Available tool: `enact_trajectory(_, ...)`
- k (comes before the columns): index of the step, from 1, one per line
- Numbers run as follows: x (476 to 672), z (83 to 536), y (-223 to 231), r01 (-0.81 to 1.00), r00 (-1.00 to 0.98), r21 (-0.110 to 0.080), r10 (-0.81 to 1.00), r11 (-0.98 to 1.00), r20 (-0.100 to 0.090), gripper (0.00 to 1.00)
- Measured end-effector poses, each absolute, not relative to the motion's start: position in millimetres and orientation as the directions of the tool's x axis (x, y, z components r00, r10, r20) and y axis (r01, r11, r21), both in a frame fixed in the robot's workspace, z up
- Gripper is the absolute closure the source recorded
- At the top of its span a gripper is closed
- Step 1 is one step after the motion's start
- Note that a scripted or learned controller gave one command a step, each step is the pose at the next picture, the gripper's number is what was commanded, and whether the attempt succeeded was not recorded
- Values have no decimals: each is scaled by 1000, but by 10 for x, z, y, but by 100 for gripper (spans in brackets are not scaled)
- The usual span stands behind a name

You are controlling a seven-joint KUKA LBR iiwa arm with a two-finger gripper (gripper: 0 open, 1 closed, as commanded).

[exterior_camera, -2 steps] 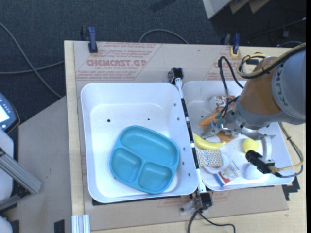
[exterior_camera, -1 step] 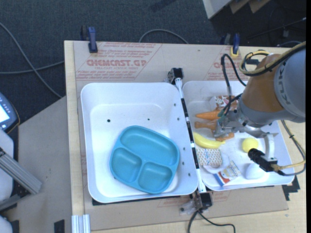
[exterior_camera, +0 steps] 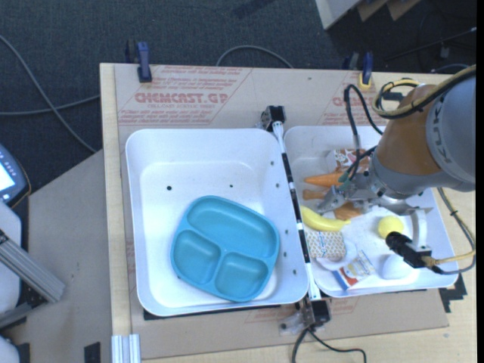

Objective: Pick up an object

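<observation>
Nearest the camera, along the front edge of the right bin (exterior_camera: 446, 282), lie a small white packet with red and blue print (exterior_camera: 355, 269) and a pale rounded piece (exterior_camera: 393, 266). Just behind them is the banana (exterior_camera: 324, 220), the likeliest thing to take: it lies flat near the bin's left wall, its long axis running left to right with a slight downward bow, 1 tip pointing toward the divider. An orange carrot (exterior_camera: 327, 179) sits farther back, also lying crosswise. The hand (exterior_camera: 355, 195) hangs low over the clutter between carrot and banana, under the grey arm (exterior_camera: 423, 142); whether it is spread or pressed together I cannot tell. To do well, I judge it should close across the banana's short width at its middle. The left bin holds a blue divided tray (exterior_camera: 224, 246).
</observation>
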State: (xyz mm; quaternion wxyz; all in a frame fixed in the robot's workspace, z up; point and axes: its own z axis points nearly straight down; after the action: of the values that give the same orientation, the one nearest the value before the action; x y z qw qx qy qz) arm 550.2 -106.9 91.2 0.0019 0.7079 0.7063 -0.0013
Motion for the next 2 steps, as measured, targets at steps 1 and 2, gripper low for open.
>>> enact_trajectory(1,5504,985,-1070,1000,3,-1,1000,-3,-5,100)
enact_trajectory(2,5504,985,-1069,1000,3,-1,1000,-3,-5,0)
